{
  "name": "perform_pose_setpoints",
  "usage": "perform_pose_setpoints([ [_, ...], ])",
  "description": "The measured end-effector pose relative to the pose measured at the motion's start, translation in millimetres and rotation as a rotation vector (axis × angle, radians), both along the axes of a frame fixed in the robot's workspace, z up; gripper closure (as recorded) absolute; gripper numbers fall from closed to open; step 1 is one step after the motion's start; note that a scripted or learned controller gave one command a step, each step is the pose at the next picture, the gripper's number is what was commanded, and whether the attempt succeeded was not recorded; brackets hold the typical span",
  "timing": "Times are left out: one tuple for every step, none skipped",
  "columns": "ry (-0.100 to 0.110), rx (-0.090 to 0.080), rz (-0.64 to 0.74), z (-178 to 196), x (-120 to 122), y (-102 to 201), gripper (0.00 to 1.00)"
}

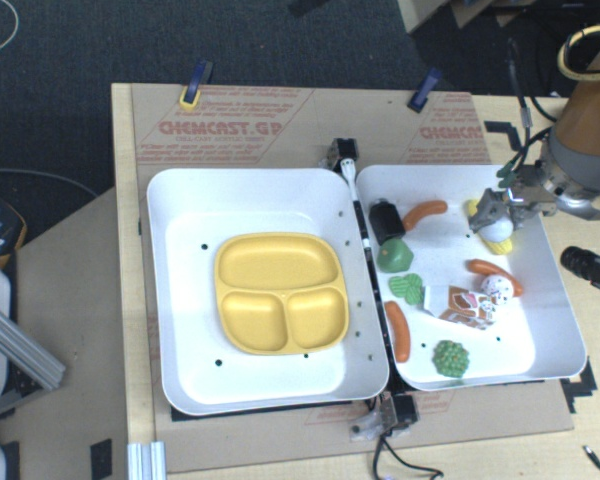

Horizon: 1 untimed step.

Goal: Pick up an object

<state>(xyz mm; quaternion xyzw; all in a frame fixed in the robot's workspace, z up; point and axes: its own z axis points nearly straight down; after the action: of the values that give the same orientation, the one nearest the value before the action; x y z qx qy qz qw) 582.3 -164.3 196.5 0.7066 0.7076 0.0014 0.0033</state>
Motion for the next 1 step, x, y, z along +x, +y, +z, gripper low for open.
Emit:
perform_pose_setpoints([
  [0.001, 0.0, 0.0, 30.3, 1.1, -0.1, 1.0],
])
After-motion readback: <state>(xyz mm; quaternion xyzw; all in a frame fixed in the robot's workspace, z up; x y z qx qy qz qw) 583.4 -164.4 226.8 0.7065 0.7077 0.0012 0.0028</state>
